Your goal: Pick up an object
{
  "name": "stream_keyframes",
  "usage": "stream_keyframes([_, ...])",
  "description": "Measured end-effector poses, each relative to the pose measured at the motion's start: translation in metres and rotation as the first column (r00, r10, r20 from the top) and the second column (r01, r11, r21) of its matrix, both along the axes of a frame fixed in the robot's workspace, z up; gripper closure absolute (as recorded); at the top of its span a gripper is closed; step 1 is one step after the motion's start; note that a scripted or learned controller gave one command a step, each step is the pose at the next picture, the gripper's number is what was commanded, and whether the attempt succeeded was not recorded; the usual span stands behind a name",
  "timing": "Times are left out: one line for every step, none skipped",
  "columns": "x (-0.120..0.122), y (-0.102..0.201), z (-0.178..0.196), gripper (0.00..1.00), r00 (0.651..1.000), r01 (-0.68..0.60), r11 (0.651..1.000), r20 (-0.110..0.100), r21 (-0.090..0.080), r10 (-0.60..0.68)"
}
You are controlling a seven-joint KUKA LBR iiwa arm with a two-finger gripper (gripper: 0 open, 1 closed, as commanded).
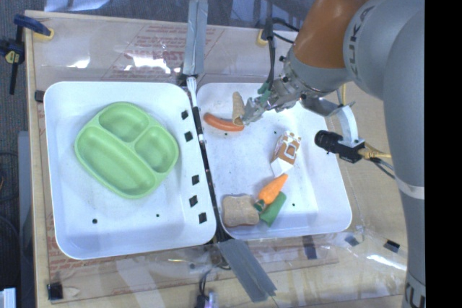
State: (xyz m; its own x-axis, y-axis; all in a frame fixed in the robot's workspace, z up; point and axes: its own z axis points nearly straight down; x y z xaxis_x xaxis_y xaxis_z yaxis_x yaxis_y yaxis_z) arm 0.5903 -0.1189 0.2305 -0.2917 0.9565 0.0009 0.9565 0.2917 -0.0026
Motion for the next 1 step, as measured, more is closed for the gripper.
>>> stream_keyframes([0.0,-0.0004,0.0003,0.0,1.0,0.0,1.0,0.0,0.0,0.0])
